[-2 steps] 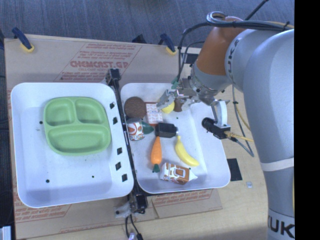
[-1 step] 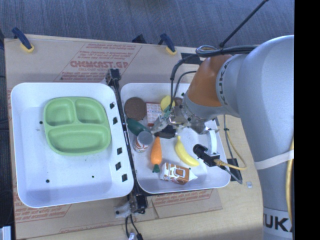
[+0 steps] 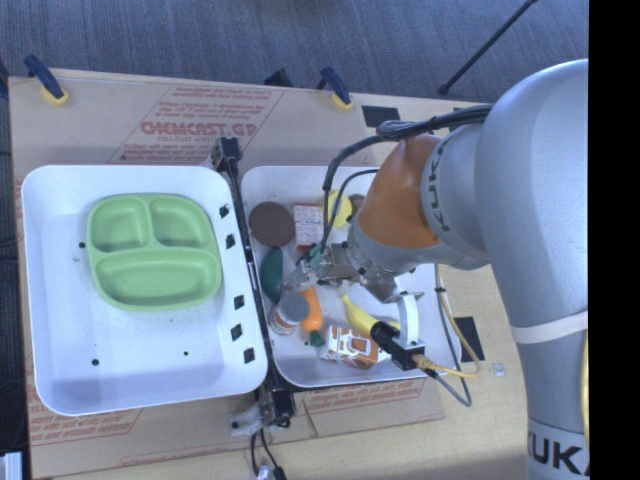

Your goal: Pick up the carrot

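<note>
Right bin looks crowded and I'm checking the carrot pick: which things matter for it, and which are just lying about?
For the job:
carrot
tool
right bin

Lying about:
green divided plate
brown disc
banana
dark green vegetable
printed carton

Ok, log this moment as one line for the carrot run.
arm: over right bin | gripper: low among clutter | carrot: lying in right bin, not lifted | green tray: left bin | grasp: unconfirmed

A grey ribbed carpet (image 3: 200, 18) covers the floor along the top of the frame. The bench (image 3: 480, 408) is pale wood, with brown printed cardboard (image 3: 200, 118) on it, held by blue clamps (image 3: 45, 80) at its upper edge.
</note>
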Controlling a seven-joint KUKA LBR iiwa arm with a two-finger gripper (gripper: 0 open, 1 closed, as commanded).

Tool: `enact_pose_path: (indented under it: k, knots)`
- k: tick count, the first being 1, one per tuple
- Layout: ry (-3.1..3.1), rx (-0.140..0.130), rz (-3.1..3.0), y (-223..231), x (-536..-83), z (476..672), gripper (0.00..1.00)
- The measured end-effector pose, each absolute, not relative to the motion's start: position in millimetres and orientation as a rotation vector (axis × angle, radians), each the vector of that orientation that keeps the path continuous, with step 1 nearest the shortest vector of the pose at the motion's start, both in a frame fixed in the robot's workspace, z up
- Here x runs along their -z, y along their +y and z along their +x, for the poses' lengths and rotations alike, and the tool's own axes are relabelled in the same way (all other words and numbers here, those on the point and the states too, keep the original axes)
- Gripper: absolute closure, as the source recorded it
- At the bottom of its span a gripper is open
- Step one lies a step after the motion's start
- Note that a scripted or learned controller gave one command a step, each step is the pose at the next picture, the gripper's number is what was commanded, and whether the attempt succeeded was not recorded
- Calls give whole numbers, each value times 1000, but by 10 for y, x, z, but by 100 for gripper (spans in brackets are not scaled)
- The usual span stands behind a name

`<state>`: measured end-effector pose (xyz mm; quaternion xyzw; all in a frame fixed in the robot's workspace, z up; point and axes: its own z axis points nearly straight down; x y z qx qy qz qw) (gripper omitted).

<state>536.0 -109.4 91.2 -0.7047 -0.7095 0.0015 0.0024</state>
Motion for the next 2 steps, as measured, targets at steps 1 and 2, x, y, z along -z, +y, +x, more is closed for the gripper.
enact_pose_path:
  k: [1,2]
  knots:
    - [-2231,-8,-2202,-1095,-1012,5361,100]
    - [-2228,-2,-2210,-384,-2024,4964,100]
